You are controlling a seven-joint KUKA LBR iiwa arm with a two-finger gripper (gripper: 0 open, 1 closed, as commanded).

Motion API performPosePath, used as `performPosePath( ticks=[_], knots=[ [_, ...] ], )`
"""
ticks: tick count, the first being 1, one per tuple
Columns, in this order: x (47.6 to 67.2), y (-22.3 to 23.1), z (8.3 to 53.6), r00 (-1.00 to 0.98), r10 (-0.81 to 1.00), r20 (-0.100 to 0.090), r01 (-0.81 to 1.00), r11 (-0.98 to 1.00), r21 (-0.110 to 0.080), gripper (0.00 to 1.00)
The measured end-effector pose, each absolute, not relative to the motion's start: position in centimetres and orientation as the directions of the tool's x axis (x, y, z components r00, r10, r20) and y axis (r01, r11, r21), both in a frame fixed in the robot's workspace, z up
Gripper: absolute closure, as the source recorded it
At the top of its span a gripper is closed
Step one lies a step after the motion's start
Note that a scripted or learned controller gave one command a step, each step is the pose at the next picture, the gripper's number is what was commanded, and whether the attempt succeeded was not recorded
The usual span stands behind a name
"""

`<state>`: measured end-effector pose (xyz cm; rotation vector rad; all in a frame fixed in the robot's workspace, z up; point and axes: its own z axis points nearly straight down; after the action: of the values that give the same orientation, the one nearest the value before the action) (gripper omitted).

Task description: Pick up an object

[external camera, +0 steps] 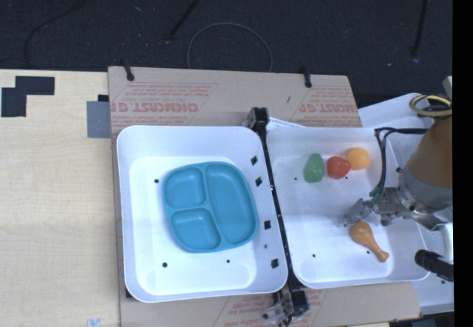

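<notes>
The right bin [325, 274] holds several toy foods. A tan drumstick [368, 238] lies near its front right. A green piece [315, 169], a red piece [338, 167] and an orange ball [358, 158] sit in a row toward the back. My gripper [359, 212] hangs low in this bin, just above and behind the drumstick's thick end, on the grey arm [432, 170] that comes in from the right. Nothing shows as held.
A blue three-part plate [209, 207] lies in the left bin [140, 244]. A black divider [270, 200] joins the two bins. Cardboard [222, 100] lies under them, with cables [392, 148] at the right bin's far right corner.
</notes>
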<state>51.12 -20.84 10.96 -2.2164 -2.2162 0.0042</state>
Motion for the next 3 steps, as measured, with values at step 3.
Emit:
performPosePath(
  ticks=[3],
  knots=[
    [50.5, -21.2, 23.4, -0.001, 1.0, -0.001, 1.0, 0.001, 0.003, 1.0]
  ],
)
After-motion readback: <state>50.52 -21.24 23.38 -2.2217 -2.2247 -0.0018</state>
